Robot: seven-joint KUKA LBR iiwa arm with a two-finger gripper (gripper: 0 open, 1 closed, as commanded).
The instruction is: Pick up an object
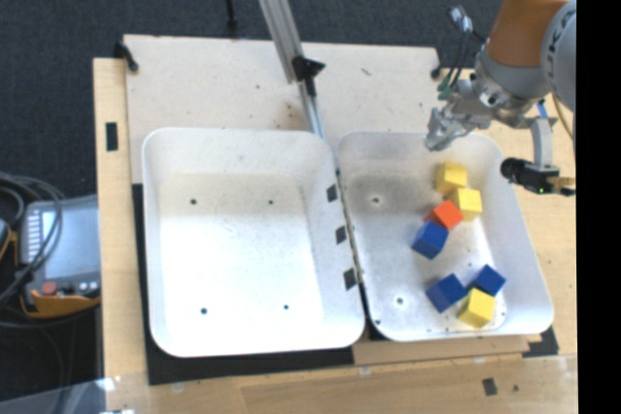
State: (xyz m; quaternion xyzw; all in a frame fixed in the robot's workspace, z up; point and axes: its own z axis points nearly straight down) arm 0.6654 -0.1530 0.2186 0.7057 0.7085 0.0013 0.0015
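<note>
Several small blocks lie in the right bin (388, 172). Two yellow blocks (451, 176) (470, 201) sit near its far side, with an orange block (446, 213) and a blue block (429, 238) just in front of them. Near the front right corner are two blue blocks (445, 291) (489, 279) and a yellow block (476, 307). My gripper (440, 133) hangs over the bin's far edge, above and slightly left of the nearest yellow block. Nothing shows between its fingers.
The left bin (243, 238) stands beside the right one. A slanted metal rail (277, 10) crosses the back of the bench and ends near the bins' shared far corner. A grey box with cables (53, 252) sits off the bench at left.
</note>
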